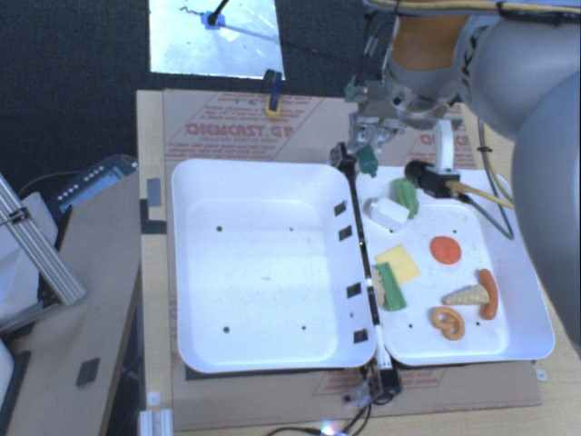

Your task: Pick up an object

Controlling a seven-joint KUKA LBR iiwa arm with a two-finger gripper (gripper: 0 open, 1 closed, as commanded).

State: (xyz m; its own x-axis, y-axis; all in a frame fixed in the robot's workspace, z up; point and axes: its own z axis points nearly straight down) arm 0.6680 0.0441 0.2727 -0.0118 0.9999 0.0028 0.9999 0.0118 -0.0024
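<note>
Camera view: gripper (367,155) hangs over the far end of the divider (361,243) between the bins. A small teal piece (368,161) sits at the fingertips; whether it is actually clamped, cannot tell. Right of the divider, in the right bin (522,275): white block (388,213), green piece (405,195), yellow slice (398,263), red disc (445,250), pretzel (447,322). Judgement: before lifting, confirm the grip, rise straight and slow, clear of the divider.

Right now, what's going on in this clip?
A grey robot arm reaches in over the right bin, its gripper near the bin's far left corner, with something small and green at its tip; a firm hold can't be confirmed. The other toy foods lie in that bin: a white block, yellow cheese slice, red disc, pretzel, cone and sausage.
</note>
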